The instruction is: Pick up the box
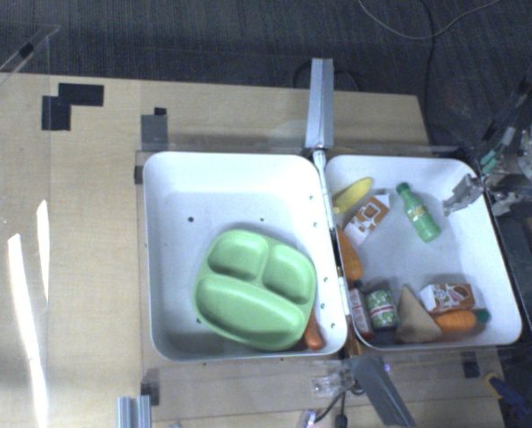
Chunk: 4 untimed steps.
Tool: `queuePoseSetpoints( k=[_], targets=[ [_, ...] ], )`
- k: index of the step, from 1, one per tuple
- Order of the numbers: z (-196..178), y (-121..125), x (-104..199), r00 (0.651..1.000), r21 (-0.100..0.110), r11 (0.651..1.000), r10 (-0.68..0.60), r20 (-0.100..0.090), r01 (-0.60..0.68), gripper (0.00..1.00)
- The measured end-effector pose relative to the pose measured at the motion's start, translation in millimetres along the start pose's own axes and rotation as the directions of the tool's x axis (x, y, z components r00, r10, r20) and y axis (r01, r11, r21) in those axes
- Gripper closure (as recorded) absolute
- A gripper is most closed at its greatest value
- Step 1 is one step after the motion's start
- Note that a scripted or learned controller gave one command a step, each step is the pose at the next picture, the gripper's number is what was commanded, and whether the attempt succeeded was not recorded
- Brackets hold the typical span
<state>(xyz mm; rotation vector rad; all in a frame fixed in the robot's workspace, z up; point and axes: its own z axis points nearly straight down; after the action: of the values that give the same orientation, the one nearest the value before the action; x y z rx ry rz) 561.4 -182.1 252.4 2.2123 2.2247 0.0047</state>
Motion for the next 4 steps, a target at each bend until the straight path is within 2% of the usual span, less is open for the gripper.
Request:
queuePoseSetpoints(
  k=[1,2,3,4],
  targets=[
    [159,-62,0,0.993,0.0,0.993,-0.115,0.0,0.115,0.0],
    [163,-3,6,0.994,-0.009,0.994,-0.109,0.003,0.109,0.0],
    [165,76,-20,0.997,-0.005,0.997,0.079,-0.002,-0.079,0.0],
    [165,110,16,0.999,-0.004,0.999,0.055,0.001,-0.055,0.0]
  ],
)
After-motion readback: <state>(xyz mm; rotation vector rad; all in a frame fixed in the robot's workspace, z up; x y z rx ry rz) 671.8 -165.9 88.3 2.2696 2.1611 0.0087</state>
